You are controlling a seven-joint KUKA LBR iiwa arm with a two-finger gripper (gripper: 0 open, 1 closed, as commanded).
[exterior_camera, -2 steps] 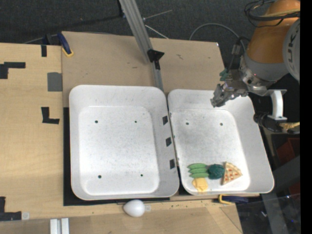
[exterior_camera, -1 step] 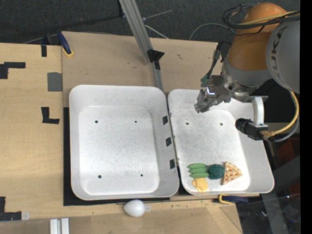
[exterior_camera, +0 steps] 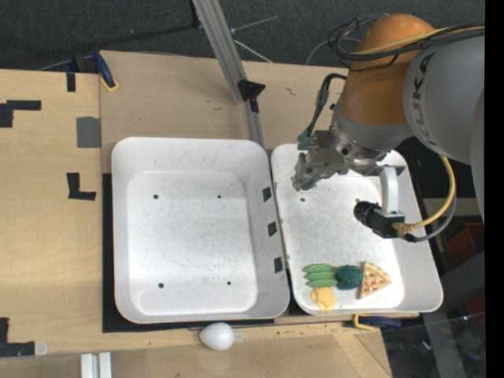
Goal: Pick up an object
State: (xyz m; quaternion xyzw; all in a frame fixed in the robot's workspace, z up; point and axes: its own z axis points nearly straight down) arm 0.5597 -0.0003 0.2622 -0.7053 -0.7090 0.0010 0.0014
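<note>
1. My gripper hangs over the far-left part of the right bin, close to the rim it shares w/ the left bin. I can't tell how it's set; nothing shows in it, so I judge it's carrying nothing.

2. Behind and to the right of gripper: my grey wrist w/ orange band, plus a black cable fitting sticking out over the bin floor.

3. The bin floor under and around gripper is bare white plastic.

4. Pickable objs sit well apart from gripper, toward the near edge of the same bin, in a tight cluster: green pea pod toy, yellow piece just nearer than it, dark teal lump beside both, and a pizza slice toy on the far right of the group. They touch or nearly touch.

5. Further out: white egg-shaped obj on the bench, outside both bins, near-left of gripper.

6. Step in hand, my judgement: approach, not yet grasping. To do it well, travel toward the near edge before descending; pick an outer item (pizza slice or pea pod) so neighbours don't jam between the tips; line up across the item's narrow side; come straight down.
</note>
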